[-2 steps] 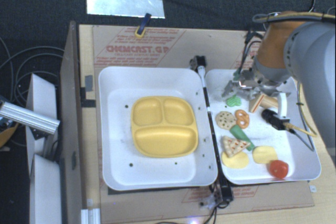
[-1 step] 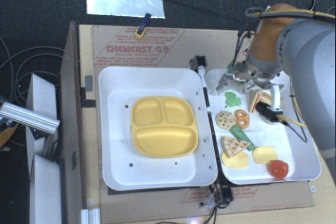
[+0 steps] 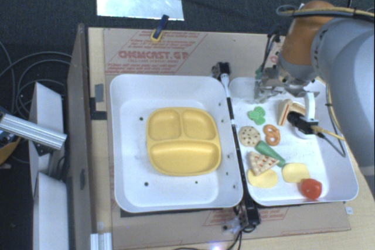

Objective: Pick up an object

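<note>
So the stuff up for grabs is a pile of toy food in the right bin (image 3: 343, 181): a green broccoli-looking piece (image 3: 256, 115) near the top, a pretzel (image 3: 271, 134) just below and right of it, a chocolate chip cookie (image 3: 249, 136) to the left of the pretzel, then a pizza slice (image 3: 261, 161) with a green pepper-ish strip (image 3: 270, 152) lying across its upper edge. Under the pizza sits a flat yellow disc (image 3: 263, 180), next to it a pale yellow lemon-shaped blob (image 3: 295, 172), and a red tomato (image 3: 311, 188) in the near right corner. There's also a sandwich-looking piece (image 3: 286, 111) up by the arm.

The gripper (image 3: 267, 89) hangs over the far end of that right bin, just above the broccoli piece, nothing visibly in it. Can't tell how wide it's set from this angle, it's all a dark blur under the orange band.

Left bin (image 3: 126, 184) has a yellow divided plate (image 3: 183, 140) in the middle. Both bins sit on a cardboard sheet (image 3: 152, 52).
</note>
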